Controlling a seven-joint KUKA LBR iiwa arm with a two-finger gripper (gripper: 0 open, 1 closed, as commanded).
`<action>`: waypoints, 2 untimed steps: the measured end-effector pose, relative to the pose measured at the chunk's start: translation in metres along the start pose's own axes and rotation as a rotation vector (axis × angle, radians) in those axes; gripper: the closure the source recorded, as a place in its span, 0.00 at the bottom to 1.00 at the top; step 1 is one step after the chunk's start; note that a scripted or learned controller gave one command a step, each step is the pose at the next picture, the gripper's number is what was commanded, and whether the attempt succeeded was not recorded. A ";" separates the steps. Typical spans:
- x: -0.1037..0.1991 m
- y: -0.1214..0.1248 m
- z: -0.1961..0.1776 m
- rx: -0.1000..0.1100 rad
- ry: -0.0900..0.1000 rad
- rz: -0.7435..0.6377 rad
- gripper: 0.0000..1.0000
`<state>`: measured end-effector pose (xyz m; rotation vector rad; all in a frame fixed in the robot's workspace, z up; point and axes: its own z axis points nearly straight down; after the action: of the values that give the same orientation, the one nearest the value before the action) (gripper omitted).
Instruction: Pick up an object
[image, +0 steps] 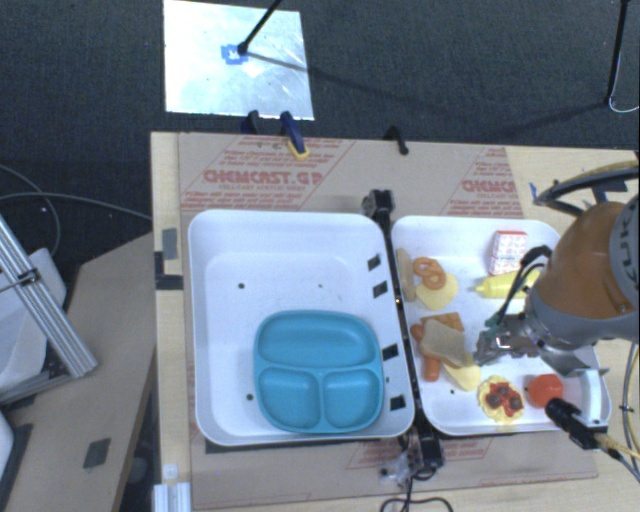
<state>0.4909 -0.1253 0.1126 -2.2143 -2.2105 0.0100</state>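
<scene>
Camera view: fixed high over the tabletop (330, 160), tilted downward.
Coverage: both white bins, left bin (215, 300) and right bin (470, 225), mid-distance.
Arm (590, 280): entering from the right.

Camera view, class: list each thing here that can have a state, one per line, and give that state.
Blue divided tray: lying flat in the left bin, upright.
Small carton: at the far side of the right bin.
Bread slice: lying flat among the toy food.
Red tomato: resting near the right bin's front corner.
Pincer: low over the right bin, beside the bread slice.
</scene>
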 end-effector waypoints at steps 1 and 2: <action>-0.042 0.072 0.028 -0.020 -0.008 -0.006 1.00; -0.001 0.017 0.028 -0.011 -0.002 -0.004 1.00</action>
<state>0.5072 -0.1262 0.0840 -2.2167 -2.2208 0.0006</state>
